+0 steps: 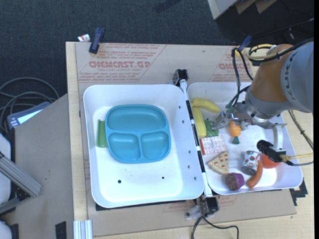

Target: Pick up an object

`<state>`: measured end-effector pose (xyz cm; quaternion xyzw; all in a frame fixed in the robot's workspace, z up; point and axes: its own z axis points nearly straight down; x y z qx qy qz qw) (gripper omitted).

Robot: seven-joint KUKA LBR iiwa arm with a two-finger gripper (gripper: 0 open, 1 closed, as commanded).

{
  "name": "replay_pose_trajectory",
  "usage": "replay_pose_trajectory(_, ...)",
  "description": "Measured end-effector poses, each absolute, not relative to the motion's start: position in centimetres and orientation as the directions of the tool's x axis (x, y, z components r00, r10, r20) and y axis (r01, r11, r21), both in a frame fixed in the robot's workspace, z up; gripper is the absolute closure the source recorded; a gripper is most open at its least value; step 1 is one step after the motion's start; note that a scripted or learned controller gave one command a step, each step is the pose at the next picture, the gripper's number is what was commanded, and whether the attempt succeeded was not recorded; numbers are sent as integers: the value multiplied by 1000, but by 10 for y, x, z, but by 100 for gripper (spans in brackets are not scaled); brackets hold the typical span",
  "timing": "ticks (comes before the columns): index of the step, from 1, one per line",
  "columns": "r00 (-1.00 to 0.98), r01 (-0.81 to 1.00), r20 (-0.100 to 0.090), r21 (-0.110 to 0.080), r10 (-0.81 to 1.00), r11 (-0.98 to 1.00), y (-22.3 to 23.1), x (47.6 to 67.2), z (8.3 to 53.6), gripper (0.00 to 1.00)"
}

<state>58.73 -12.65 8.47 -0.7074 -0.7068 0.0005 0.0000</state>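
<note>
1. The tabletop (pixel 149 63) is a board with red print along its far edge.
2. Left bin (pixel 129 190): shallow, white, on the left half of the tabletop.
3. Blue tray (pixel 138 133): three compartments, lying inside the left bin toward its far side.
4. Green strip (pixel 101 133): touching the tray's left edge, inside the same bin.
5. Black clamps (pixel 180 75) sit at the far end of the seam between the bins; another clamp (pixel 209 204) sits at the near end.
6. Blue clip (pixel 96 40): at the tabletop's far-left corner.
7. Coiled cables (pixel 22 96) lie on the dark floor beyond the left edge.
</note>
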Motion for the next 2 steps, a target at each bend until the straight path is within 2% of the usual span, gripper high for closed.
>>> replay_pose_trajectory(1, 1, 1000, 0, 2, 1000, -1, -126, 588, 95, 100)
replay_pose_trajectory(2, -1, 1000, 1, 2, 1000, 1, -51, 584, 185, 100)
